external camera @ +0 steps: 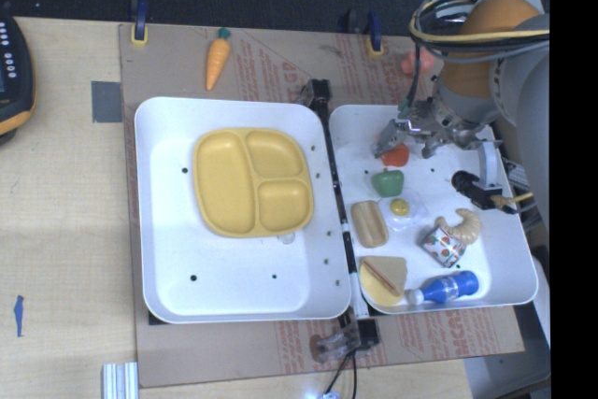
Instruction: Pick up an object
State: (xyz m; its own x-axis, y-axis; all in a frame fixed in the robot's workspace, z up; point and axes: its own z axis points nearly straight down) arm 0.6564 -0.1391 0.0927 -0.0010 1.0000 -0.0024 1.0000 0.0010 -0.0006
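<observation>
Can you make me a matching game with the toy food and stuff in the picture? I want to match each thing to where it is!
Things:
1. toy carrot
2. yellow divided plate
3. blue bottle
4. green pepper

Places:
A. lying in the right bin's near corner
B. on the brown board, outside both bins
C. in the middle of the left bin
D. in the right bin, just below the gripper

Pairs: 1-B, 2-C, 3-A, 4-D
</observation>
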